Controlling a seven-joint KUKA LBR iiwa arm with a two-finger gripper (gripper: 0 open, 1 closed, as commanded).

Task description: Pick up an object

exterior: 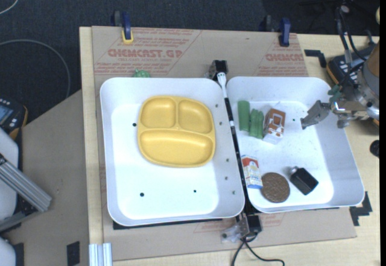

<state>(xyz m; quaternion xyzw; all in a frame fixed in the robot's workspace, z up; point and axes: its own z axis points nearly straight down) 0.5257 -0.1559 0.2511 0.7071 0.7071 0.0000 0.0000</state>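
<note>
The right bin [338, 93] holds several small objects. Two green pieces [249, 119] lie side by side at its left, with a brown and white packet [275, 126] right of them. A red and white packet [251, 171], a round brown disc [275, 187] and a small black block [303, 180] sit along the near side. My gripper [329, 119] hangs over the right part of this bin, right of the brown and white packet. It is open, with nothing between its fingers.
The left bin [120, 156] holds a yellow divided plate [177, 131]. A black strip with a clamp [219, 72] runs along the seam between the bins. Blue clamps [126, 25] hold the cardboard at the far edge. Cables lie at the near edge.
</note>
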